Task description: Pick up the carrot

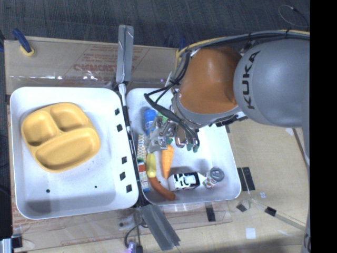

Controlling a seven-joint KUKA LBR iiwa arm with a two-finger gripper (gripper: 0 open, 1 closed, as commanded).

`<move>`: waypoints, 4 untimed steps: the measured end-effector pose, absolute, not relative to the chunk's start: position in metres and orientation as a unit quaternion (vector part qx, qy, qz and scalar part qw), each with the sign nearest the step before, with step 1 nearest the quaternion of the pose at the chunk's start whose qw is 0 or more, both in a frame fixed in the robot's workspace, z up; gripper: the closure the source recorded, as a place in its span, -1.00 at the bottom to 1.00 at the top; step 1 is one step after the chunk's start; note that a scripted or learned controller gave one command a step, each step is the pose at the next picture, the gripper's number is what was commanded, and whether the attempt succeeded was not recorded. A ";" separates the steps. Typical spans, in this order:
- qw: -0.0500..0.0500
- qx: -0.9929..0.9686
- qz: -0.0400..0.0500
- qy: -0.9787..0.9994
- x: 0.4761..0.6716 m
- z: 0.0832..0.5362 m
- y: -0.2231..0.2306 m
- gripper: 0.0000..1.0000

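Orange marks the carrot [166, 162], which lies in the right bin [227, 151], near its left wall, top end pointing up toward the gripper [169, 137]. The gripper hangs just above that top end, low in the bin, but cables and metal parts crowd the view there, so whether it is spread, closed, or gripping the carrot cannot be told. By the look of it, the step in hand is the reach or the grasp itself; the carrot seems to rest on the bin floor, not lifted. The next move calls for a grip centred on the carrot's narrow body without catching the banana [151, 165] just beside it.

Sharing the right bin are a sausage [160, 189], a black-and-white carton [185, 180], a small can [214, 176] and a blue bottle [150, 118]. In the left bin [68, 194] sits a yellow divided tray [59, 135].
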State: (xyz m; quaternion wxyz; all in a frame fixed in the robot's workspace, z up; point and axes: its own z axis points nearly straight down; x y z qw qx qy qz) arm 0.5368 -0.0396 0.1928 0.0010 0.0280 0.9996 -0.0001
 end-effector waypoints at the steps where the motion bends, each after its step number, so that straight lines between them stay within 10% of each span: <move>1: 0.001 0.028 0.000 1.000 0.537 0.193 -0.040 -1.00; 2: -0.001 -0.070 0.000 0.998 0.518 0.091 -0.108 -1.00; 3: 0.000 -0.071 0.000 0.997 0.519 0.102 -0.108 1.00; 4: 0.002 -0.056 -0.001 0.998 0.577 0.238 -0.137 1.00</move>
